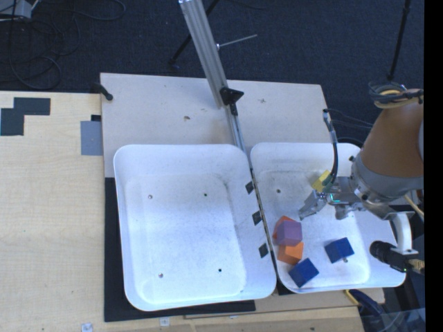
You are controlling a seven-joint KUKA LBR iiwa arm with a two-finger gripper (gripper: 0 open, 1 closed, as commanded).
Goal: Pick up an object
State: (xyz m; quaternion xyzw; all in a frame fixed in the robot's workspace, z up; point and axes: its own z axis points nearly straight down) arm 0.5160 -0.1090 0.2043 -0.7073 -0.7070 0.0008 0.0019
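Gripper (313,206) over the right bin (291,164).
You cannot tell its finger spread; purple block (289,231) lies just near it.

Dark carpeted floor (83,26) with cables — pale wooden bench (48,206), grey board (166,113)

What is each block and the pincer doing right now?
pincer: low over the right bin, nothing seen held
purple block: resting on the orange block
two blue blocks: lying apart on the bin floor
yellow block: beside the pincer
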